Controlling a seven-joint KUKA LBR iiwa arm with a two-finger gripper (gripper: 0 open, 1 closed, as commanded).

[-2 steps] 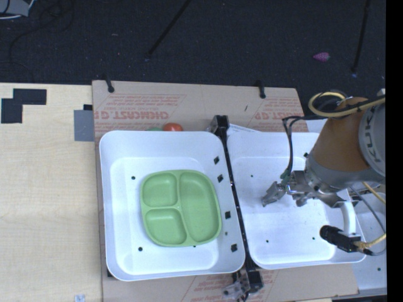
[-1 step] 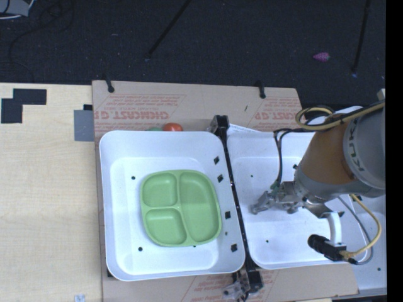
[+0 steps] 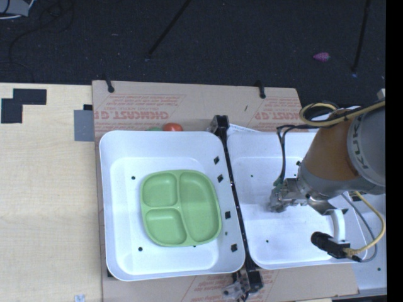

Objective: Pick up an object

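Gripper [image 3: 281, 200]: dull grey metal, over smooth white plastic right bin [image 3: 264, 244]. To its left, left bin [image 3: 119, 162], same white plastic w/ soft sheen, holds matt pale-green plastic divided plate [image 3: 181, 207]. Beyond the bins: brown cardboard [image 3: 189, 106], matt, printed. Farther left: pale wood-look bench top [image 3: 44, 200].

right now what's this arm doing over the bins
The grey arm reaches in from the right and its gripper is down in the right bin. Nothing can be made out in its grasp. The left bin holds a green divided plate, untouched. A small red object sits just behind that bin's far rim.
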